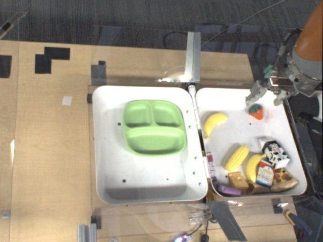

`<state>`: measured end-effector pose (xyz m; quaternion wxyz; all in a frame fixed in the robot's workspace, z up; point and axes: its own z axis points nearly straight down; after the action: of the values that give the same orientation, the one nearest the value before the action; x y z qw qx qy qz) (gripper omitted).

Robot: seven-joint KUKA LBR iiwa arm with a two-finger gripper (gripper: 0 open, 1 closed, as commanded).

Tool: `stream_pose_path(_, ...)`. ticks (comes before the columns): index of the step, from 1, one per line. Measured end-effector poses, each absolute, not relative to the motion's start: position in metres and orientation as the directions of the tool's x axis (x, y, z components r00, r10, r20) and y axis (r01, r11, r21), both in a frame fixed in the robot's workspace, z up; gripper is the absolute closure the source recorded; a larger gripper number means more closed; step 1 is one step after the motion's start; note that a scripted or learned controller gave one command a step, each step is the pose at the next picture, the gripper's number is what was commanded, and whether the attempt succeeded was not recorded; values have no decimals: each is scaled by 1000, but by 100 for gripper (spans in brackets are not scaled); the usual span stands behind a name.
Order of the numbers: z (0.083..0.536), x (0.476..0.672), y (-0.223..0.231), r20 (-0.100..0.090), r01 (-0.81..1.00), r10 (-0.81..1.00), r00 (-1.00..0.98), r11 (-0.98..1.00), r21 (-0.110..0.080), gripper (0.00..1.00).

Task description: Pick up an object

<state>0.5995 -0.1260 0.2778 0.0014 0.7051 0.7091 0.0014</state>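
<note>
Right bin (290, 135) crowded; gripper (266, 96) held spread above small red toy (257, 112); toy easily knocked aside if descent misaligned.

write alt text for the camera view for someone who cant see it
A grey robot arm reaches in from the right, its gripper hovering over the right white bin near a small red toy. That bin also holds a corn cob and other toy foods; the left bin holds a green divided plate.
</note>
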Motion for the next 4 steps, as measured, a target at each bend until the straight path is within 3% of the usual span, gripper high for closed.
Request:
stream_pose_path(1, 173, 623, -83, 0, 993, 993, -119, 119, 4, 0)
stream_pose_path(2, 111, 624, -92, -10, 964, 965, -263, 263, 32, 0)
stream_pose_path(3, 105, 641, -89, -9, 966, 967, -255, 255, 35, 0)
stream_pose_path(4, 104, 625, -95, -17, 953, 954, -300, 300, 39, 0)
